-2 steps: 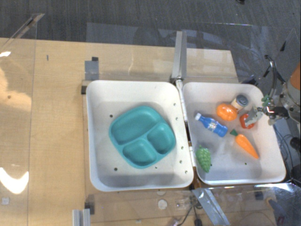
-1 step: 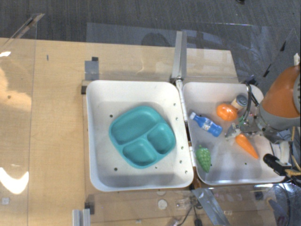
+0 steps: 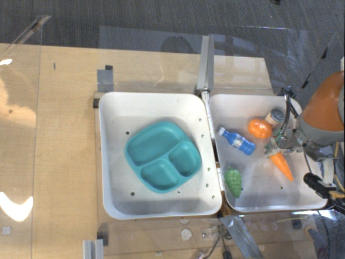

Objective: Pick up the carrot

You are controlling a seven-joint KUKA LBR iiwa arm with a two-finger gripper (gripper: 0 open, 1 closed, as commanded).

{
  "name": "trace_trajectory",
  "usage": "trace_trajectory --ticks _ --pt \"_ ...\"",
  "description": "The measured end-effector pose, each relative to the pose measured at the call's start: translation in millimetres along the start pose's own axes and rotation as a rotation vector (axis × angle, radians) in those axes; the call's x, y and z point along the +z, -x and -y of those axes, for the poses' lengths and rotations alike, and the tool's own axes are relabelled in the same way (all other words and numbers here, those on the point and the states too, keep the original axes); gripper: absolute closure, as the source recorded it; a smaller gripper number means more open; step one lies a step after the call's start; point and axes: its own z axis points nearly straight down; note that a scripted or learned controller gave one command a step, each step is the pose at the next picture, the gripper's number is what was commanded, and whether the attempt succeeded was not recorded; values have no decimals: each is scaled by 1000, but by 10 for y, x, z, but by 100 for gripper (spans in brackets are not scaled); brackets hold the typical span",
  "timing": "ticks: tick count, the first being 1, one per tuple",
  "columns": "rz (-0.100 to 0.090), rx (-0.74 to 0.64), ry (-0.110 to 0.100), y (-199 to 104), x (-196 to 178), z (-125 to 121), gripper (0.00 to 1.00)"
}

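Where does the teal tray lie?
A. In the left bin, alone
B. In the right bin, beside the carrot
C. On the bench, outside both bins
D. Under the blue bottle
A: the teal tray lies in the left bin, while the carrot and blue bottle are in the right bin.

carrot (image 3: 282, 165) orange | bottle (image 3: 237, 141) blue | divided plate (image 3: 163, 156) teal | bins (image 3: 110, 161) white | leafy vegetable (image 3: 234, 181) green

Orange carrot (image 3: 282, 165) in right bin
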Motion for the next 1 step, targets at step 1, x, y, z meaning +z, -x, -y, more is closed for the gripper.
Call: trace_trajectory --ticks 1 --pt "-2 51 -13 -601 -881 -9 100"
